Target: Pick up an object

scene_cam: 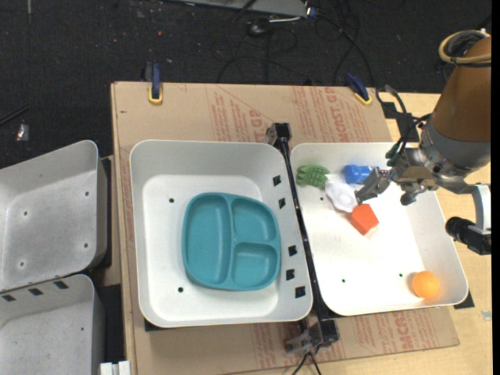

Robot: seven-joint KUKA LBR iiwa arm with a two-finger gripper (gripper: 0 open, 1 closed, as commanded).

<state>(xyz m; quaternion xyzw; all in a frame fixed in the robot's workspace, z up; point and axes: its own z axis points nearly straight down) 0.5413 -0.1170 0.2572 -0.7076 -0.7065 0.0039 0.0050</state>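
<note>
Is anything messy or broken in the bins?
Nothing looks broken or spilled. The teal plate lies flat in the left bin. The toys in the right bin are loosely scattered, with the orange ball off alone.

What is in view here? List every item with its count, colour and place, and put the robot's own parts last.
bins: two, white, side by side on the bench
divided plate: one, teal, in the left bin
green item: one, green, right bin, far left corner
white item: one, white, right bin, beside the green item
blue item: one, blue, right bin, far edge
orange-red block: one, orange-red, right bin, middle
ball: one, orange, right bin, near right corner
cardboard sheet: one, brown, under both bins
clamps: two, blue and yellow, far edge of the cardboard
arm: one, grey with orange band, at right
tool: one, dark, above the orange-red block
</note>
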